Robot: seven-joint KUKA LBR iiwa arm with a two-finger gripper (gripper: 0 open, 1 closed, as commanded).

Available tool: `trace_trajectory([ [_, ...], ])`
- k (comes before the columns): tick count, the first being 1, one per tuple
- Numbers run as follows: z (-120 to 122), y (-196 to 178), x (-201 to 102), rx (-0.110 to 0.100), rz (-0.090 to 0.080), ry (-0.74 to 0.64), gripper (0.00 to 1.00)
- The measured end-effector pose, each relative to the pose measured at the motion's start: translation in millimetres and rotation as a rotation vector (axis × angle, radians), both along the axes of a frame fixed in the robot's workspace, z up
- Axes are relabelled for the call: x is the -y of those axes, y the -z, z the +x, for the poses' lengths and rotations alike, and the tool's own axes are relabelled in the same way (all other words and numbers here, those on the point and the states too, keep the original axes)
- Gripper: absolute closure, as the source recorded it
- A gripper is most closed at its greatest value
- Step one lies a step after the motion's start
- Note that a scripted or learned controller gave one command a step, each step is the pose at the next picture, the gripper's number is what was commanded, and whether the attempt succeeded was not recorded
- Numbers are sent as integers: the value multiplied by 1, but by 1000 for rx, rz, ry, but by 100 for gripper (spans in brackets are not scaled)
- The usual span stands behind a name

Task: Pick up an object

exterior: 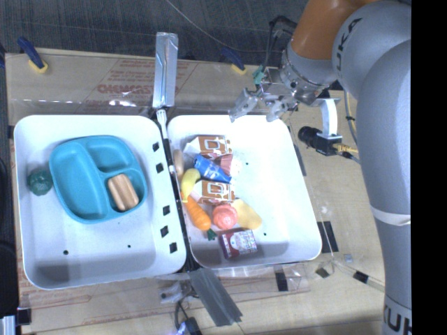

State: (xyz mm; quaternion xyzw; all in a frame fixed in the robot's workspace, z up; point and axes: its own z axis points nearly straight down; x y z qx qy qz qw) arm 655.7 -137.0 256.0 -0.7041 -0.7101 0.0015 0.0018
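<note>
Our gripper point(257, 107) hovers over the far rim of the right bin point(300, 208), fingers spread and holding nothing. The pile to pick from lies below and slightly left of it: cartons point(213, 145), a blue packet point(209, 167), a banana point(190, 182), a carrot point(198, 215), a red ball point(224, 217) and a dark red packet point(239, 243). We'd best come straight down on the nearest carton, which lies at the pile's edge. Farther left sits the blue plate point(84, 180) with a sausage point(123, 191), well out of our way.
</note>
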Motion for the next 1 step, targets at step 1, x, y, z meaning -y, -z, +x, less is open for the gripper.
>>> trace_trajectory([
  [1,0,0,0,0,0,0,0],
])
